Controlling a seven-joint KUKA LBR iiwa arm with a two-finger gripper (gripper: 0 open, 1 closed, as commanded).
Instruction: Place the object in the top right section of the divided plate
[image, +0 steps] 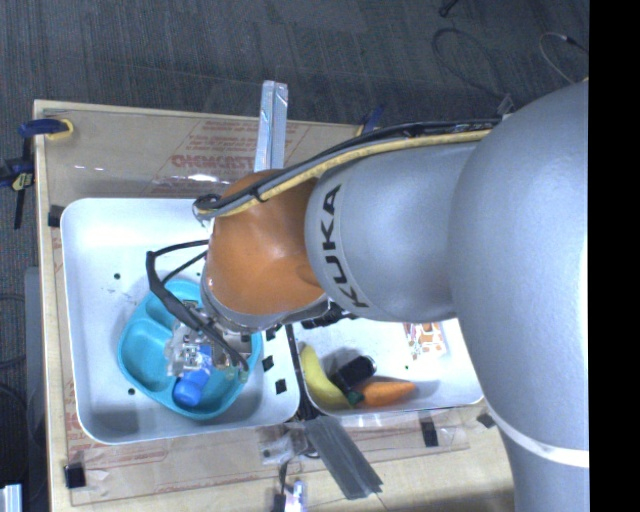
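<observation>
Two white bins sit side by side on your desk (120, 130), and the arm (400, 230) reaches in from the right, its orange band (260, 250) over the left bin (90, 260). Your fingers (200, 355) hang over the blue divided plate (150, 350) in that bin, just above a blue object (192, 388) that lies in the plate's compartment nearest the bin's front wall. You cannot tell whether the fingers are open or closed, because the clear gripper parts blur against the plate. In the right bin (450, 385) you can see a yellow banana (318, 378), a black item (355, 372) and an orange carrot (390, 392) close together.
</observation>
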